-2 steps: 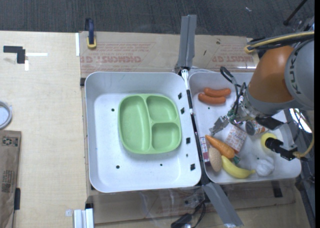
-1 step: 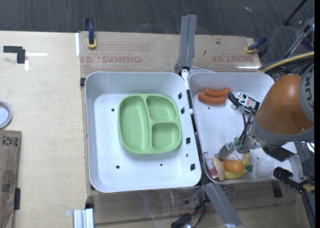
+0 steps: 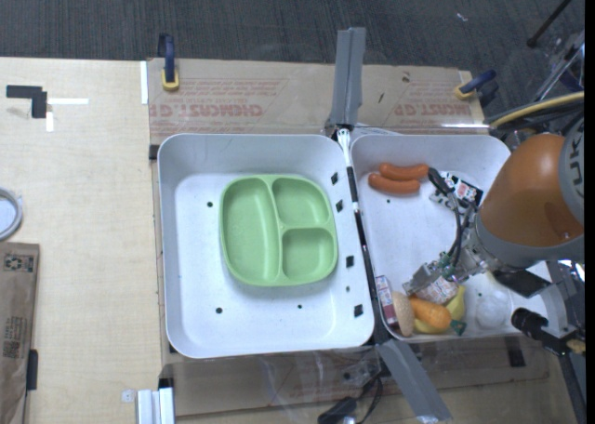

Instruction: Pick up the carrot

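down on the bench, two shallow white bins sit side by side, the left bin (image 3: 186, 255) and the right bin (image 3: 409, 227), with a grey divider post (image 3: 348, 73) rising at the seam behind them. a green sectioned plate (image 3: 278, 229) lies in the middle of the left bin, with three compartments, all bare

over in the right bin, the carrot (image 3: 431, 311) lies near the front edge, orange and tilted a little, in a small cluster of things. a yellow banana (image 3: 453, 306) curls against its right side, touching it, and a pale bread-like piece (image 3: 403, 312) sits just to its left. a dark red wrapped bar (image 3: 383, 294) lies along the bin's left wall beside that. two orange-red sausages (image 3: 398, 178) rest together near the back of the bin, well apart from the carrot

meanwhile the grey arm (image 3: 535, 204) with its orange band reaches in from the right, and the gripper (image 3: 435, 275) hangs low just above and behind the carrot, close to the cluster. whether the claw is open or closed, i cannot tell, since its tips blur into the clutter below, and nothing can be made out between them. the carrot lies on the bin floor

a blue and yellow clamp (image 3: 167, 64) stands at the back left of the cardboard, another (image 3: 476, 86) at the back right
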`<state>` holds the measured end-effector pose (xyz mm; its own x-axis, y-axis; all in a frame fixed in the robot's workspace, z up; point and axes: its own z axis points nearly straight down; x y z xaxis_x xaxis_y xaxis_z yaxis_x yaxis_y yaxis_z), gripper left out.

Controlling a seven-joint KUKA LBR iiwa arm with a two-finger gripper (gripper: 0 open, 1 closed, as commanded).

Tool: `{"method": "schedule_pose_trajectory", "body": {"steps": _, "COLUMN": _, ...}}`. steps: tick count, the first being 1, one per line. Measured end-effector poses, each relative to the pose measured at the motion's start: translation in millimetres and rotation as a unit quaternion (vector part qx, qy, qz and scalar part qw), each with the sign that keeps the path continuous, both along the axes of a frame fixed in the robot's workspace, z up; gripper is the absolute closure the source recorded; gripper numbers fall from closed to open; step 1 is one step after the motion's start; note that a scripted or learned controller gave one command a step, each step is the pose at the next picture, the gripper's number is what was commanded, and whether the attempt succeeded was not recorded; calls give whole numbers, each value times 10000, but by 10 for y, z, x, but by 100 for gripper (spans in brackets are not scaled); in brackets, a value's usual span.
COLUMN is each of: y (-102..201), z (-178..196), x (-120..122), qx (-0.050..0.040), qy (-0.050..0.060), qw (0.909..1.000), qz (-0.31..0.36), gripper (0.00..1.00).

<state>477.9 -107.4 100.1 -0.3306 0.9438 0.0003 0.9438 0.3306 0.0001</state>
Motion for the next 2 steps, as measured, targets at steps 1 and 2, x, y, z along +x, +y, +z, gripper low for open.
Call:
{"method": "schedule_pose_trajectory", "body": {"steps": 1, "y": 520, "z": 905, "x": 1, "qx": -8, "qy": 8, "qw": 9873, "qz": -1589, "gripper": 100}}
{"method": "schedule_pose_trajectory", "body": {"steps": 2, "y": -365, "z": 2211, "x": 47, "qx": -14, "qy": 8, "qw": 9833, "qz": -1818, "gripper": 100}}
